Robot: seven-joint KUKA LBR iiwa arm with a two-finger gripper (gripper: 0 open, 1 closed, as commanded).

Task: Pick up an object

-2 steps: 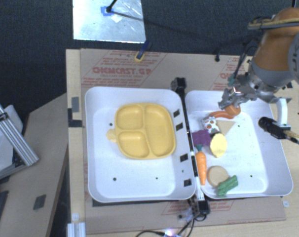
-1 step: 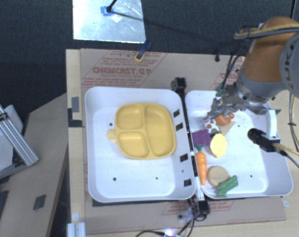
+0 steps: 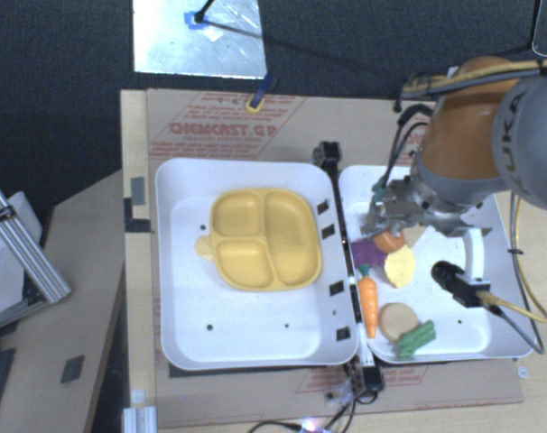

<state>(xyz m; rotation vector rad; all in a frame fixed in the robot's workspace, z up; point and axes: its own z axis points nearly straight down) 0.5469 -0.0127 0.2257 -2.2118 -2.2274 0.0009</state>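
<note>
Gripper [image 3: 388, 226] is seen low in right bin [image 3: 490, 336], over orange toy [image 3: 390, 241] beside purple piece [image 3: 367, 253] and yellow piece [image 3: 400, 266]. Yellow divided plate [image 3: 260, 239] lies in left bin [image 3: 183, 332].

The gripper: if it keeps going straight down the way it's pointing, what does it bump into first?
Probably the orange toy right under the gripper, next to the purple piece. Depth is hard to judge from above.

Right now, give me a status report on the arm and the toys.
Gripper low over right bin. Orange toy just beneath, purple one alongside. Carrot near divider.
</note>
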